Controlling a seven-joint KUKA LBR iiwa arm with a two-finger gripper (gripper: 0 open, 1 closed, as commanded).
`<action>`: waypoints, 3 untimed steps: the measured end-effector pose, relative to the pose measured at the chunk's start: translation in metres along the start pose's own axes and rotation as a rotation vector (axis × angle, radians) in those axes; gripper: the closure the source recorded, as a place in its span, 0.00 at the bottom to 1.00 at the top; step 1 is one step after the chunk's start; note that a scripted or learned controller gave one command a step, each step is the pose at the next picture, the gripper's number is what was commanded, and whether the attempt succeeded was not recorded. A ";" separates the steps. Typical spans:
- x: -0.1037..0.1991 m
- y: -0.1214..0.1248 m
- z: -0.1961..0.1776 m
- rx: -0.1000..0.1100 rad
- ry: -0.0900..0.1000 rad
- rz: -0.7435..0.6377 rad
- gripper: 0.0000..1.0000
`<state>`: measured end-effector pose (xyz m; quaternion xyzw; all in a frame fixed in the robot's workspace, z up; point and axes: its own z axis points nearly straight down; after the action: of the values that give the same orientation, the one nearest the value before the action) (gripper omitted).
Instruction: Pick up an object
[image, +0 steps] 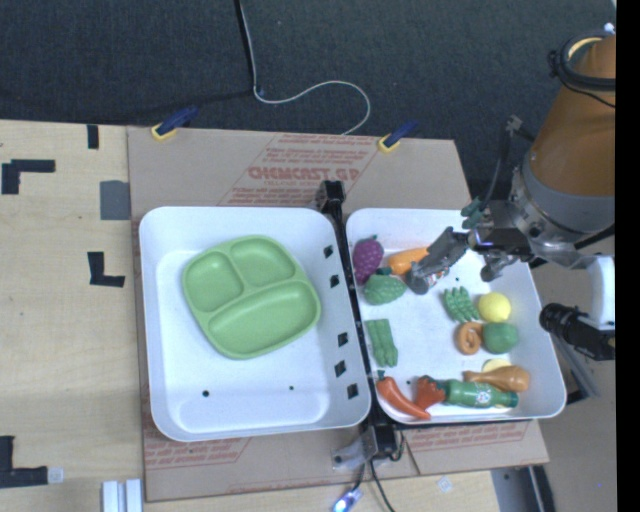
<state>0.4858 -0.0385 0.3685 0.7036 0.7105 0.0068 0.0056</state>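
Even, bright overhead light; soft short shadows; white bins (160, 330) slightly washed out; arm (575, 140) softly blurred; overall low resolution, mild grain.

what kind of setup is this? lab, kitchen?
Most likely a robot lab grasping bench, not a kitchen: two shallow white bins on taped cardboard, plastic toy food such as purple grapes, a green divided plate, and a grey-and-orange arm.

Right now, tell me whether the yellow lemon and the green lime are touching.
Touching. The camera view shows the yellow lemon resting against the top of the green lime, with no white bin floor between them.
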 end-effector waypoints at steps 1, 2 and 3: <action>0.054 -0.004 0.151 0.032 0.000 0.004 0.00; 0.117 -0.002 0.081 0.014 0.001 0.000 0.00; 0.129 0.002 -0.121 -0.001 0.003 0.005 0.00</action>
<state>0.4846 0.0908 0.4900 0.7054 0.7088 0.0080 0.0049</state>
